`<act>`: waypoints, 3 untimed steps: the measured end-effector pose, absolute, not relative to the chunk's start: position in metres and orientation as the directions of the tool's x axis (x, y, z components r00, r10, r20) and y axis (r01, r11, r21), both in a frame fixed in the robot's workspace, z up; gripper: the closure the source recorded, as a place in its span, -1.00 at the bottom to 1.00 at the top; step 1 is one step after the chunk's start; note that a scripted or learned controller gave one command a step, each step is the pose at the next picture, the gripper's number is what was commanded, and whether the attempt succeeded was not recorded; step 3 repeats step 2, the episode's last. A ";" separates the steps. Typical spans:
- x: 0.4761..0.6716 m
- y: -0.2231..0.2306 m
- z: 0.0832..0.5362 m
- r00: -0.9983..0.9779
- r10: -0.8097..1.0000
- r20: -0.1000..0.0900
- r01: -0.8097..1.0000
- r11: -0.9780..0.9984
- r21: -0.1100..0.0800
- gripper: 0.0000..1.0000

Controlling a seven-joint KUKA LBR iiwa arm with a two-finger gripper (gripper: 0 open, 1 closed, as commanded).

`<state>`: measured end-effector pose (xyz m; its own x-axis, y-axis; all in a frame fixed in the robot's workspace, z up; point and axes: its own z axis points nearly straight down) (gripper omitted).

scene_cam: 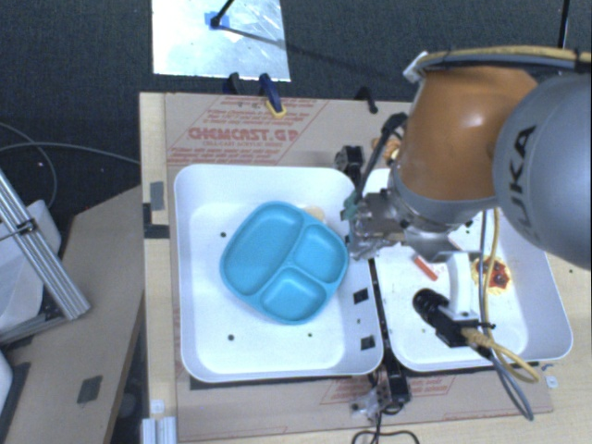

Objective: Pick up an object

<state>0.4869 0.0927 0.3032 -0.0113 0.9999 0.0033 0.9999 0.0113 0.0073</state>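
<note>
Pincer point(361, 229) hardware shows as a dark metallic cluster at the foot of the big wrist, low over the seam where the two bins meet, by the right rim of the left bin point(199, 276). Whether it is released or clenched cannot be told, since the wrist body covers its tips and nothing is visibly caught in it.

Just to its left, nearly touching its edge in the picture, lies a blue divided plate point(282, 262) with three compartments, flat on the floor of the left bin and turned at a slant. A small pale yellowish thing point(316, 215) peeks from behind the plate's upper right rim, close to the pincer; what it is cannot be made out.

To the pincer's right, in the right bin point(555, 326), a small red-orange stick-like piece point(425, 268) lies near, and farther right a small orange and dark object point(495, 276) sits partly hidden by a yellow cable point(495, 350). Below and right of the pincer a black fitting point(442, 317) with a white bracket hangs from the arm over that bin.

Above the pincer rises the arm point(518, 165), its orange band broad and its grey shell to the right. Under both bins a cardboard sheet point(245, 128) with red print covers the counter point(102, 248), and far beyond, up and left of the pincer, lies a shiny silvery sheet point(222, 26) on dark floor.
</note>
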 end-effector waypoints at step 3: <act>0.486 0.148 0.470 -0.010 1.000 0.002 1.000 0.010 0.001 1.00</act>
